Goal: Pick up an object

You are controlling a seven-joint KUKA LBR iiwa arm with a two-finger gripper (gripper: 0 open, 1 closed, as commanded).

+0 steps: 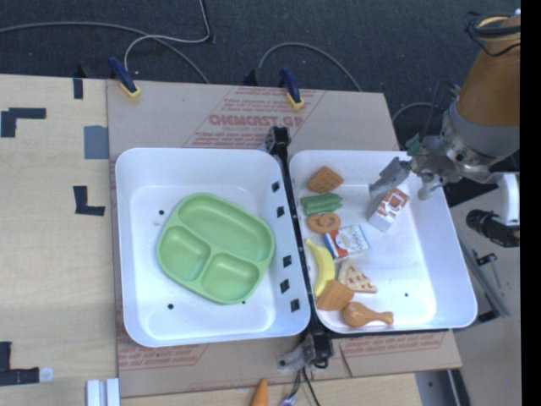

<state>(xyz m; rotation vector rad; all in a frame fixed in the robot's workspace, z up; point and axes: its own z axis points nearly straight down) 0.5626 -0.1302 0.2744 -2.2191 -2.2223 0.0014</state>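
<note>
We saw the gripper [406,178] over the right bin [439,260], fingers spread, with a small carton [390,209] between them; the other toy foods lay left of the carton

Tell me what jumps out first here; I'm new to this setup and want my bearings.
The green divided plate lies alone in the left bin. A cluster of toy foods crowds the right bin's left side, among them a yellow banana and a chicken drumstick. At the right, the end effector hangs over a small orange-and-white carton.
</note>
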